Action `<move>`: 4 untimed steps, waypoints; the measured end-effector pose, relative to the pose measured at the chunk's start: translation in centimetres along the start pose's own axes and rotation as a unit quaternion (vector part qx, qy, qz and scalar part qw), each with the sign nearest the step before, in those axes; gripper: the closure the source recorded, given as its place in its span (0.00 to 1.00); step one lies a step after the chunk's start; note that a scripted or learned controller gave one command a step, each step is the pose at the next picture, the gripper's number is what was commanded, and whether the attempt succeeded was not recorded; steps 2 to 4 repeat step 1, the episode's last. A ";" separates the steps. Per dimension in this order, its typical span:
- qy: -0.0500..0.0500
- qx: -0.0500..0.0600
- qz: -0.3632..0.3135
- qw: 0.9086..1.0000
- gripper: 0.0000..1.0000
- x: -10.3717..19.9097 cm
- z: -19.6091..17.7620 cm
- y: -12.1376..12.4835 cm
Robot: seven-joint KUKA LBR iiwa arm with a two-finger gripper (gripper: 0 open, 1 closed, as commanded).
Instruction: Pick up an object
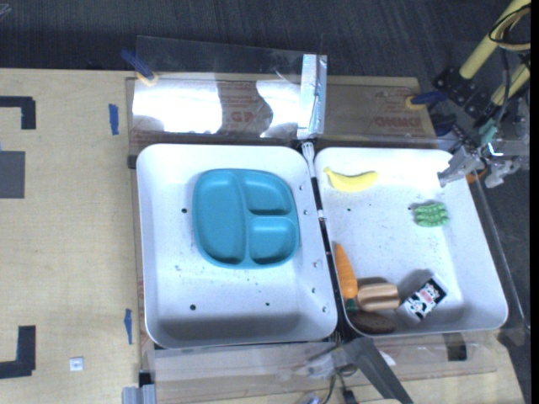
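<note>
1. Two shallow white bins are seen side by side: the left bin [160, 251] and the right bin [480, 251].
2. A blue divided plate [246, 217] is laid flat in the middle of the left bin.
3. A yellow banana [351, 178] is found near the far left corner of the right bin — its long axis runs left to right.
4. A green toy [429, 215] is placed toward the right side, well apart from the banana.
5. An orange carrot [344, 272] is set along the left wall, its long axis running far to near.
6. Just beside the carrot's near end, a tan wooden block [378, 295] and a black-and-white carton [423, 299] are seen — the carton is tilted.
7. The gripper [459, 168] is seen at the right bin's far right rim; nothing is seen in it, and the state of its grip cannot be told.
</note>
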State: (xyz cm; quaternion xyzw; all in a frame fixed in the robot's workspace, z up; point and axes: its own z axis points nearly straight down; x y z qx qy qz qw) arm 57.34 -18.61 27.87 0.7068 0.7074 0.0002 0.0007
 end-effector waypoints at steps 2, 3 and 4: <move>0.002 0.008 0.001 1.000 0.00 5.2 13.7 3.9; 0.002 0.008 0.001 1.000 0.00 5.2 13.7 3.9; 0.002 0.008 0.001 1.000 0.00 5.2 13.7 3.9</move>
